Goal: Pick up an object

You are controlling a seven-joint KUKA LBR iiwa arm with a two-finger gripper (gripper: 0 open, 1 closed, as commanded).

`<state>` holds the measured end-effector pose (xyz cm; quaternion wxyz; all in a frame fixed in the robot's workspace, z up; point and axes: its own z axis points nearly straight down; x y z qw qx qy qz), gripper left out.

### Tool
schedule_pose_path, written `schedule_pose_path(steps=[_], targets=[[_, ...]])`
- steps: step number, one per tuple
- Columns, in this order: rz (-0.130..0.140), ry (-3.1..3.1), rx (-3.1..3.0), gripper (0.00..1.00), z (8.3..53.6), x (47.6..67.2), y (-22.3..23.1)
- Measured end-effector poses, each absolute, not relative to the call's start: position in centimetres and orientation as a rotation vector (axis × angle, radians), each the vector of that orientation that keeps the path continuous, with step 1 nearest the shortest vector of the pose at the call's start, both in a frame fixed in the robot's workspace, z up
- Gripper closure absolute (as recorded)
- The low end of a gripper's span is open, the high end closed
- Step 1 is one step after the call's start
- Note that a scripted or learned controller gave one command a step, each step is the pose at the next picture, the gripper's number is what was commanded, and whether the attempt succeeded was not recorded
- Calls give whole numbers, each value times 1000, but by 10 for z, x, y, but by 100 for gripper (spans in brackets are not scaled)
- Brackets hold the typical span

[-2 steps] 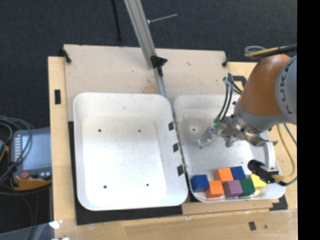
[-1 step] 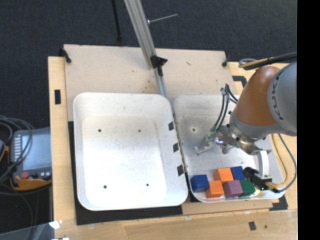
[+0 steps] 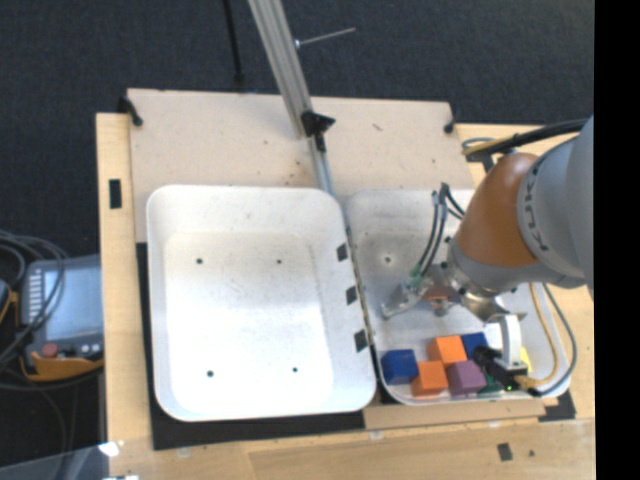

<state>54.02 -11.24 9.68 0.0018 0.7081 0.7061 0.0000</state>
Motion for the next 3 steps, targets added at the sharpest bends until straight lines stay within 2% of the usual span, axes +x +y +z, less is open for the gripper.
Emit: schedule_pose_path(steps=[1, 2, 3], targets=[[6, 2204, 2231, 100, 109, 542, -113], [5, 2211, 2225, 100, 156, 538, -120], [8, 2219, 2213, 100, 219, 545, -122]])
